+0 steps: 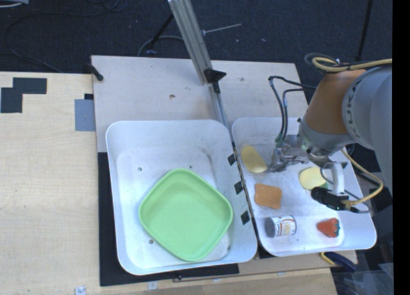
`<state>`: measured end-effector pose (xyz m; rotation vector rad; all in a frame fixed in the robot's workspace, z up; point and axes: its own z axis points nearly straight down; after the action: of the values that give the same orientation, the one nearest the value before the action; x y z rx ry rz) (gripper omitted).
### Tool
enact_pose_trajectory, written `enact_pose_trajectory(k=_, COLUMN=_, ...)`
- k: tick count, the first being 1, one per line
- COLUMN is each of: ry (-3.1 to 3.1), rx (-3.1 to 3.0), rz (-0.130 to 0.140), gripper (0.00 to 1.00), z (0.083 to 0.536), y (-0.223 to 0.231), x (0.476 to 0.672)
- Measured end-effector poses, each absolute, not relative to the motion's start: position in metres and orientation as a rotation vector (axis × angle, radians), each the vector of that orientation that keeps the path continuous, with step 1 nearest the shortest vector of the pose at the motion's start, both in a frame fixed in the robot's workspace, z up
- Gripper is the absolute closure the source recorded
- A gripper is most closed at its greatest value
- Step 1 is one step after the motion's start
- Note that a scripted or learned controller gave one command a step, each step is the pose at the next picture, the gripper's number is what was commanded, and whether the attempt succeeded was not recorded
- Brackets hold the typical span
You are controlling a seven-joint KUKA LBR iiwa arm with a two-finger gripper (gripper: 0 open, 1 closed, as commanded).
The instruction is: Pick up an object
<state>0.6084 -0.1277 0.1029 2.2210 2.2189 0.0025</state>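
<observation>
Yellow, the rounded soft piece [253, 159] lies in the right white bin [359, 239], just left of the hand [280, 161]; whether that hand is wide or narrow, I cannot tell. A clean pick likely needs centring over 1 item, clear of the orange block [268, 195].

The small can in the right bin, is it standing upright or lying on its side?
Lying on its side. The small can shows its long labelled wall, with one round end facing the camera's left, on the right bin floor.
</observation>
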Motion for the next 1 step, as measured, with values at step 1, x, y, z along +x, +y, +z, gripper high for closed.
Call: enact_pose_trajectory(k=1, ry=2.220, rx=2.219, rz=0.003, gripper=1.00, z=0.1467, y=-0.1221, x=0.6091)
